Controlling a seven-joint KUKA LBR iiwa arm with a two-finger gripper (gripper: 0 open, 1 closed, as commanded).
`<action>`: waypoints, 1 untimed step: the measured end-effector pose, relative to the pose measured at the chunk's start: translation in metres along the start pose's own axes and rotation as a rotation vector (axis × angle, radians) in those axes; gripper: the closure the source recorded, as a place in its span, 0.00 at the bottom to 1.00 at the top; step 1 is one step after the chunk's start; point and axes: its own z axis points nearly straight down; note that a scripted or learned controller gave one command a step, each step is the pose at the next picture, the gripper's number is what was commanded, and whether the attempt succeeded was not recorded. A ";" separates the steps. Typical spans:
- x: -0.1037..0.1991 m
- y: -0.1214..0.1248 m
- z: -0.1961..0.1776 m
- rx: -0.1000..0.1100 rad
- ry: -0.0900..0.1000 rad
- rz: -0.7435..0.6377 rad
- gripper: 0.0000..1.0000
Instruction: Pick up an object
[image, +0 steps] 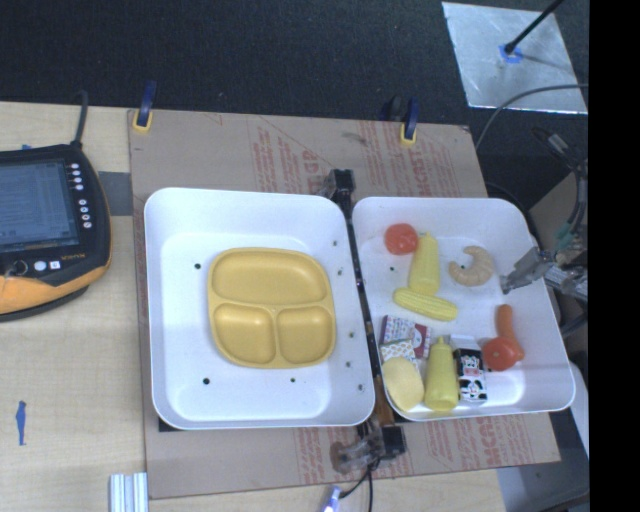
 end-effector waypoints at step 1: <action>-0.031 0.018 0.094 0.002 -0.001 -0.001 0.00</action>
